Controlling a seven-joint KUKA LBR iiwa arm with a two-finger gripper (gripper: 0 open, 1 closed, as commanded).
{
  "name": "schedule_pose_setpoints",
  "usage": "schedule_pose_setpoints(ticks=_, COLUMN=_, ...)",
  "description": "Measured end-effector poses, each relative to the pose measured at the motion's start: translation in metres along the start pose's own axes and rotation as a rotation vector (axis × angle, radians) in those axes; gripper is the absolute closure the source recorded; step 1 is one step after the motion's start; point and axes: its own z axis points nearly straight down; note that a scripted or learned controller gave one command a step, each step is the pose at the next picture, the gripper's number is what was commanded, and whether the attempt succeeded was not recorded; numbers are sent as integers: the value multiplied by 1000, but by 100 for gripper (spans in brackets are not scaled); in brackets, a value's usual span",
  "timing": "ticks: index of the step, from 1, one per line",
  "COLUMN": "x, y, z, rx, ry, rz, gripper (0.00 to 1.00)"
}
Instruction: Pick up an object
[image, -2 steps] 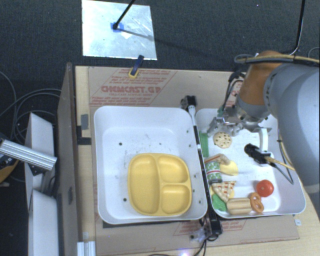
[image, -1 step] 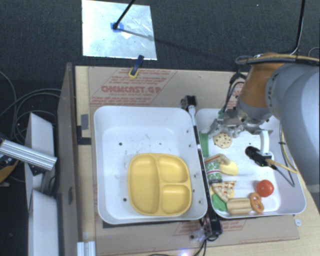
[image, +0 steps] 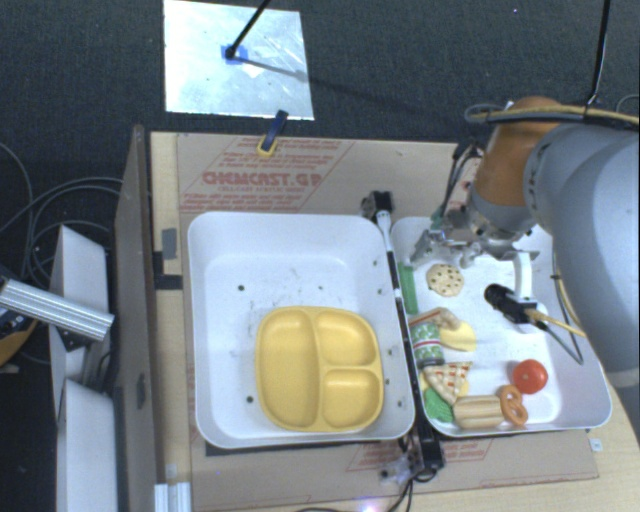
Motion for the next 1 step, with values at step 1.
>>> schedule_pose_setpoints(ticks=1, x=3, y=-43, z=1, rx=6, ry=0, rz=5, gripper=0)
